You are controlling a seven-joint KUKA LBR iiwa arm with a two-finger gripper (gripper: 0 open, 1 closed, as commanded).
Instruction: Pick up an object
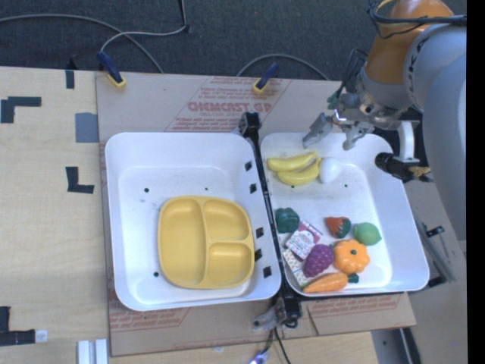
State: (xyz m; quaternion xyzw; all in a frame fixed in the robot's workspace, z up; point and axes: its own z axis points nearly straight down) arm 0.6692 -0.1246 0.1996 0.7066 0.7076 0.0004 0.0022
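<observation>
Your gripper (334, 134) hangs over right bin's (394, 226) far edge, fingers spread apart, nothing between them. Bananas (294, 167) lie just below, yellow curved pair, near far-left corner, white egg (330, 171) touching their right end. Yellow divided plate (204, 242) sits in left bin (129, 203).

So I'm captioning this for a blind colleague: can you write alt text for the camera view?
A grey robot arm's open pincer hangs over the right bin, just above bananas and a white egg. More toy food lies nearer the camera; the left bin holds a yellow divided plate.
</observation>
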